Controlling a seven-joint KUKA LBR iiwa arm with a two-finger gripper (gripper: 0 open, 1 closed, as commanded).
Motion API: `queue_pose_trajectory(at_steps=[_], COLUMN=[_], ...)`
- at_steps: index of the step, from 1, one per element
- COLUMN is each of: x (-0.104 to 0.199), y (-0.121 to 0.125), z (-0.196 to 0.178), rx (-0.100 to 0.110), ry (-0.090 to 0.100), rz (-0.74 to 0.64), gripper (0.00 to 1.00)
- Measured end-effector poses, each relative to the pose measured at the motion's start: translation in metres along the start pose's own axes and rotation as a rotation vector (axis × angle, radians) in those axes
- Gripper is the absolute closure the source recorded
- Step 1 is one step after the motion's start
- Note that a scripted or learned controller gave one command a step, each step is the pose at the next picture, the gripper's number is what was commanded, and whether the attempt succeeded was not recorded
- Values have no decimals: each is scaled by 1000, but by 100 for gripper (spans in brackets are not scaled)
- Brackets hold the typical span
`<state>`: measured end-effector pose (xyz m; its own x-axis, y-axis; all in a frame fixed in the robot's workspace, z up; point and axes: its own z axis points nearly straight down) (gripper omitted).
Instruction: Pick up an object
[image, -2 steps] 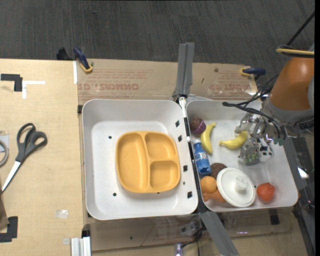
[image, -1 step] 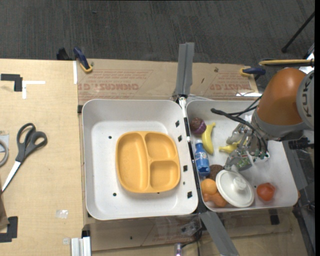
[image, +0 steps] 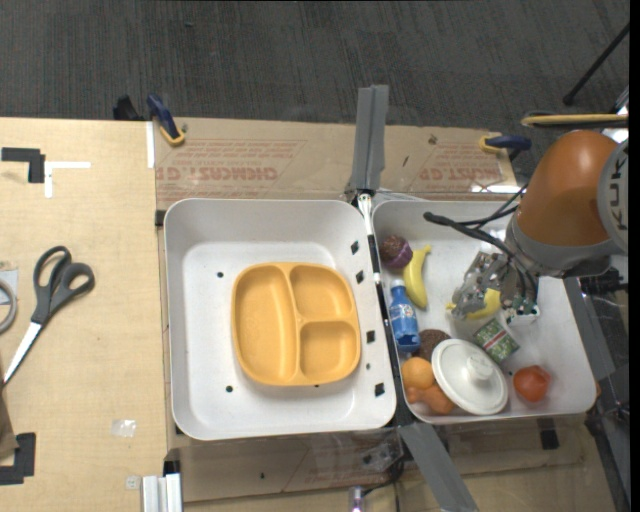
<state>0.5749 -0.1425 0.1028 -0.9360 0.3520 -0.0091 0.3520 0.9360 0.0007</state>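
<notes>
My gripper (image: 487, 290) hangs low in the right bin (image: 560, 400), over a small yellow object (image: 484, 303) next to a green-and-white carton (image: 497, 341). Whether anything sits between its fingers is hidden by the wrist. Around it lie a banana (image: 418, 277), a purple fruit (image: 395, 250), a blue bottle (image: 403, 315), a brown round item (image: 432, 342), a white lidded bowl (image: 470, 376), oranges (image: 418, 376) and a red tomato (image: 531, 382).
The left bin (image: 190, 330) holds a yellow divided plate (image: 296, 323). Scissors (image: 45, 295) lie on the wooden bench at far left. A grey divider bar (image: 368, 140) rises between the bins at the back. The orange-banded arm (image: 570, 200) covers the right bin's far corner.
</notes>
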Motion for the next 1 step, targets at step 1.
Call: queue_pose_trajectory(at_steps=[1], x=[-42], y=[64], z=[-129], rx=[0], ry=[4], rz=[91], gripper=[100])
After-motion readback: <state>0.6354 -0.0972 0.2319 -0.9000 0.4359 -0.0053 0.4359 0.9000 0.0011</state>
